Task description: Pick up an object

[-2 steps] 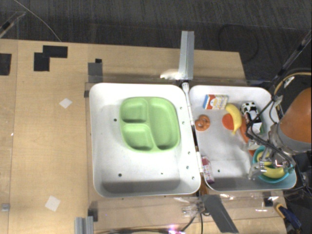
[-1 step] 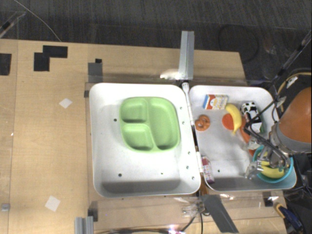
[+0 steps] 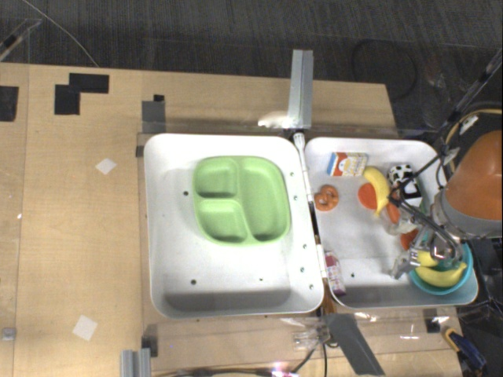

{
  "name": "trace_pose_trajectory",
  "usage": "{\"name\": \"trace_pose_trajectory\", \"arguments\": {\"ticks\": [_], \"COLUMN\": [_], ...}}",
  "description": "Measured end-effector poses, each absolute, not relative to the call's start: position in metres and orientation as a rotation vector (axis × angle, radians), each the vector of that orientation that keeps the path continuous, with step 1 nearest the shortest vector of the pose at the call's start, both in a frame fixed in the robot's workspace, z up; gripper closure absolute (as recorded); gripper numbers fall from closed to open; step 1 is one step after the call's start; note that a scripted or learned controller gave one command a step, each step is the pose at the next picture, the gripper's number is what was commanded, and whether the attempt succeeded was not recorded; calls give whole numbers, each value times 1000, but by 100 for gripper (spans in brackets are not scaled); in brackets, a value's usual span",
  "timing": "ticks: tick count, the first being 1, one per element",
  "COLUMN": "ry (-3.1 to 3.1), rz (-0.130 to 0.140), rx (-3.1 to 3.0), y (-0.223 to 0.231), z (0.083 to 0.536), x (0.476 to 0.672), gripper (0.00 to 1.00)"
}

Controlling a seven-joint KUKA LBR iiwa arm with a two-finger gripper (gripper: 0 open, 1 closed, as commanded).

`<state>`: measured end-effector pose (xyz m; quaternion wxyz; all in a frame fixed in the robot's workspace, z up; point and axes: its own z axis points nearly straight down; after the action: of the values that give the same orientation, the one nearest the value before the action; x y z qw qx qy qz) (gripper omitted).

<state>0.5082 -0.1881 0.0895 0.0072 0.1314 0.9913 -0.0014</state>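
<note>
The right bin point(image 3: 354, 289) holds several small objects. A small white, red and blue carton point(image 3: 346, 164) lies at its back. A brown doughnut-shaped piece point(image 3: 326, 198) sits near the left wall. A yellow banana point(image 3: 380, 185) leans on an orange-red item point(image 3: 366, 197), with a black-and-white ball point(image 3: 401, 173) behind them. A blue bowl point(image 3: 452, 283) in the front right corner carries a yellow toy point(image 3: 438, 273). My gripper point(image 3: 424, 258) hangs low over the bowl's left rim, right by the yellow toy. The arm's orange band point(image 3: 481, 181) hides the bin's right side.
The left bin point(image 3: 169, 234) contains a green divided tray point(image 3: 240, 198). A thin pink-and-dark packet point(image 3: 332, 270) lies along the front left wall of the right bin. A metal post point(image 3: 302, 93) stands behind the divider between the bins.
</note>
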Motion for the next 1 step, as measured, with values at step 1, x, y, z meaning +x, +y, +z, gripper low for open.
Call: {"name": "trace_pose_trajectory", "arguments": {"ticks": [1], "ry": [3059], "rz": [-2], "rx": [631], "y": [-189], "z": [90], "x": [495], "gripper": [0]}}
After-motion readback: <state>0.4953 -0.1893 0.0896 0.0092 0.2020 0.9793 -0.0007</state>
